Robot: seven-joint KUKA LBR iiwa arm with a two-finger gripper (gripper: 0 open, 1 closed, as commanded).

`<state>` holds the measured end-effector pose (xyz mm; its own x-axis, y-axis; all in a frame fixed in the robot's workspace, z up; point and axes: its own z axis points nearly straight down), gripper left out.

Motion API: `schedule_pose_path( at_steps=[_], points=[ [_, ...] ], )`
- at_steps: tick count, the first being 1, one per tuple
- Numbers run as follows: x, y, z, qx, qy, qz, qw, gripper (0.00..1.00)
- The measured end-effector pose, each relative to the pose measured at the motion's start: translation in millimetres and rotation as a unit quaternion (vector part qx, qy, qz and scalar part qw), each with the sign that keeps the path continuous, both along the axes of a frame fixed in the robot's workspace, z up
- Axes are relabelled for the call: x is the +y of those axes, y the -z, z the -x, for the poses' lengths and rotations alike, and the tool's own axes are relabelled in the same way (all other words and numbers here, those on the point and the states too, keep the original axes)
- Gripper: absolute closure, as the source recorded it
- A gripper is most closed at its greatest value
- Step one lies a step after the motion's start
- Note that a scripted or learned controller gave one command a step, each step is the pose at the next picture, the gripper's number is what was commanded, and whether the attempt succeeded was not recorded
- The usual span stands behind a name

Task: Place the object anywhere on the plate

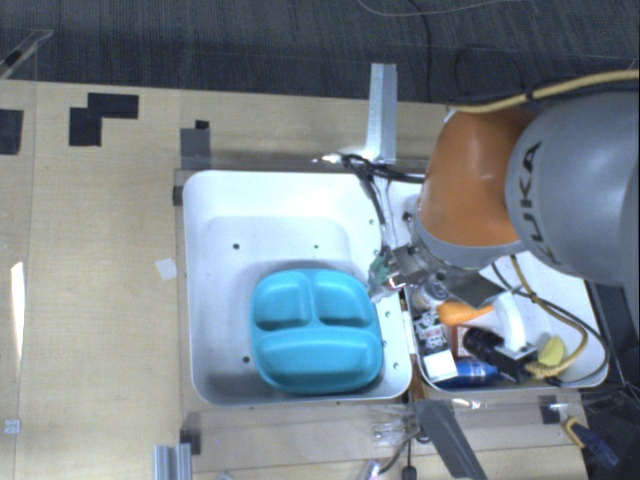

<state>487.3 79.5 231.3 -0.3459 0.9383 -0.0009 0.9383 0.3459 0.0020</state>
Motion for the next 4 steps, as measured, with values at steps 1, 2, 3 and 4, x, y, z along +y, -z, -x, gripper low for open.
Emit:
schedule_pose_path(
  at_steps=[1, 2, 3, 4],
  points=[
    [0, 0, 0, 0.0, 0.0, 0.0001, 1.0, 0.0],
    [1, -10, -1, -0.001, -0.003, 0.0002, 1.0, 1.0],
    [-2, 38, 1, 0.001, -0.142, 0.0, 0.9899, 1.0],
    [-23, -5, -54, -0.001, -0.262, 0.0009, 0.9651, 1.0]
  ],
)
